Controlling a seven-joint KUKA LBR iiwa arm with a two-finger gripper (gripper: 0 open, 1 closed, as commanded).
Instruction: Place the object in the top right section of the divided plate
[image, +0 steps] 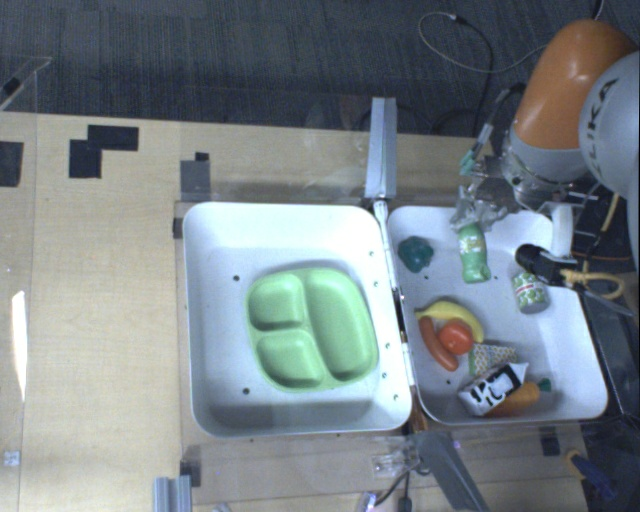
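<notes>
The green divided plate (310, 327) lies in the left bin (215, 300), with two small sections on its left and one large section on its right. My gripper (478, 212) hangs over the back of the right bin (590, 370). Its tip is right at the top end of a green packet (473, 258), which stretches toward the front of the bin. I cannot make out whether the packet is gripped or only lies under the tip.
The right bin also holds a teal lump (416, 252), a small can (531, 292), a banana (452, 314), a red tomato (456, 338), a red pepper (437, 346), a patterned packet (490, 357) and a black-and-white item (495, 388). A metal divider (381, 150) stands between the bins.
</notes>
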